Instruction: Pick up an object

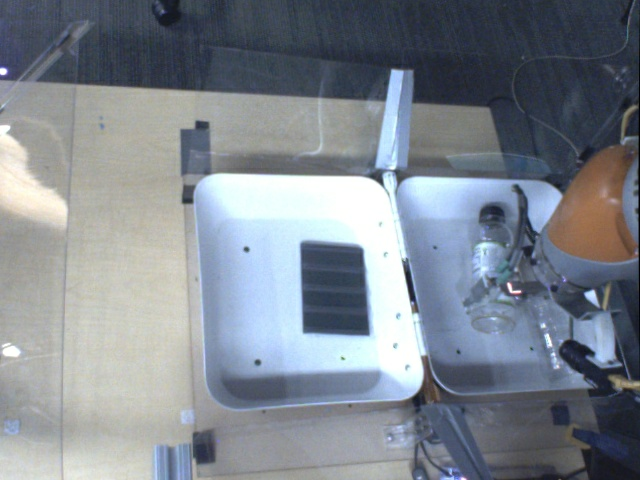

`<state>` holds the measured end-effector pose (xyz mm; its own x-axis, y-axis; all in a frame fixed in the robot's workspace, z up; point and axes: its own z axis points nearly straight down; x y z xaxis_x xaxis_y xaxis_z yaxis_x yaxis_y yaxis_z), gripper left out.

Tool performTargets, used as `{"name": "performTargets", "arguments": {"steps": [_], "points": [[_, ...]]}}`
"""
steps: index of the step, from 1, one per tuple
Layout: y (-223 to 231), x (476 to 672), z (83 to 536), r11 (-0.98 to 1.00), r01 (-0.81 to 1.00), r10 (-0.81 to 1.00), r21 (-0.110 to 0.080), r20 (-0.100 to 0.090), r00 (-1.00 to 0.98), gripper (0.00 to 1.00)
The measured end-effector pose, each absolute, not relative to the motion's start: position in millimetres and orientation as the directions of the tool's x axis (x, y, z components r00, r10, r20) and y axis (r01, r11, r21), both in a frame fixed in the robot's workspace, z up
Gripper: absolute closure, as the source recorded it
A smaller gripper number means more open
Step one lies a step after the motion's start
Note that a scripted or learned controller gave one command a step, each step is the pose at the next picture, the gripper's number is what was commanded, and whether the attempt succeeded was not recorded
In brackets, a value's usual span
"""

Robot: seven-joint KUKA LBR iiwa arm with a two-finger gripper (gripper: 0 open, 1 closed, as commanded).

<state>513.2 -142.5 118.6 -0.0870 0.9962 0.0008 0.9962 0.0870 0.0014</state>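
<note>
- A clear plastic bottle (489, 273) lies in the right bin (440, 268), its long axis running near to far, its dark cap at the far end.
- The gripper (520, 286) sits just beside it; its state cannot be told.
- The left bin (230, 268) holds 1 dark ribbed tray (335, 288).

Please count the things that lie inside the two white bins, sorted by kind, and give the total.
Dark ribbed rectangular pad, left bin: 1
Clear plastic bottle with dark cap, right bin: 1
Total: 2
</note>
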Motion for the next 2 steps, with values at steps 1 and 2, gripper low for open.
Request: {"name": "performTargets", "arguments": {"steps": [1, 2], "points": [[-142.9, 518.8, 92.8, 0.073, 0.997, 0.997, 0.019, -0.005, -0.073, 0.00], [-163.7, 563.5, 87.6, 0.159, 0.986, 0.987, -0.043, 0.022, -0.158, 0.00]]}}
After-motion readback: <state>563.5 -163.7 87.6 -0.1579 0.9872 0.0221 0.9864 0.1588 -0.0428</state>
